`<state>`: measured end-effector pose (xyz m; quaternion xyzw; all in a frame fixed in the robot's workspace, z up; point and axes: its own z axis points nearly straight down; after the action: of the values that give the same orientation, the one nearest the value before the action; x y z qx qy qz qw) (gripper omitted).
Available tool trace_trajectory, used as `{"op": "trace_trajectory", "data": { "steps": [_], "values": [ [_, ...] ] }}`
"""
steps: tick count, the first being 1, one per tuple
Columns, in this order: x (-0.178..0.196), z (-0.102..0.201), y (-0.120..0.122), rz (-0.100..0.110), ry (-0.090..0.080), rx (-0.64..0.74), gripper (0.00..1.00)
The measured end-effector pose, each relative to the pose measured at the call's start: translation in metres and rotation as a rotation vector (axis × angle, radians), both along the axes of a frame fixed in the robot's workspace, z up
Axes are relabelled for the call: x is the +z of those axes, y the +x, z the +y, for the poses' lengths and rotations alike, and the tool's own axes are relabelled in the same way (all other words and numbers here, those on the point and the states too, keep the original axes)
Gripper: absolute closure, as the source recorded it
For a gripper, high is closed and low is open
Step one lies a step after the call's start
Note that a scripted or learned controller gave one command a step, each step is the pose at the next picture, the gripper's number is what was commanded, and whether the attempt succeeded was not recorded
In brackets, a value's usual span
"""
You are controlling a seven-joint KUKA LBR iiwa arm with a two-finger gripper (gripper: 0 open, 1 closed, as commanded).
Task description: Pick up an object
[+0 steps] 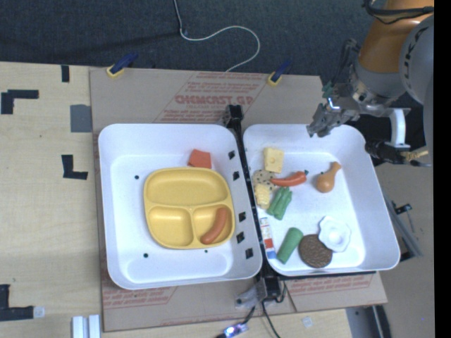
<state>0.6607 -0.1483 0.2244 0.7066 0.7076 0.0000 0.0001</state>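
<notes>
My gripper (323, 123) hangs over the far rim of the right bin (375, 189), above its back right part, with nothing seen between its fingers. Below it in that bin lie a tan pear-shaped piece (325, 178), a red chilli (289, 180), a yellow cheese wedge (273, 160), a green bean pod (280, 203), a cucumber (289, 245), a brown patty (315, 251) and a fried egg (334, 234). The left bin (116, 189) holds a yellow divided plate (176, 199) with a sausage (216, 225) in one compartment, and an orange block (200, 159) behind it.
A black hinge strip (243, 189) runs between the two bins. Cardboard (204, 97) lies under both. A white cable (211, 34) loops over the dark cloth at the back. The arm's orange band (409, 2) stands at the upper right.
</notes>
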Motion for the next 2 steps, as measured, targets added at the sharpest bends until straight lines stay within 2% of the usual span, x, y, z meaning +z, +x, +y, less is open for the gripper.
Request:
{"op": "trace_trajectory", "data": {
  "steps": [2],
  "values": [
    [-0.012,0.094,-0.033,0.004,0.0,0.002,1.0]
  ]
}}
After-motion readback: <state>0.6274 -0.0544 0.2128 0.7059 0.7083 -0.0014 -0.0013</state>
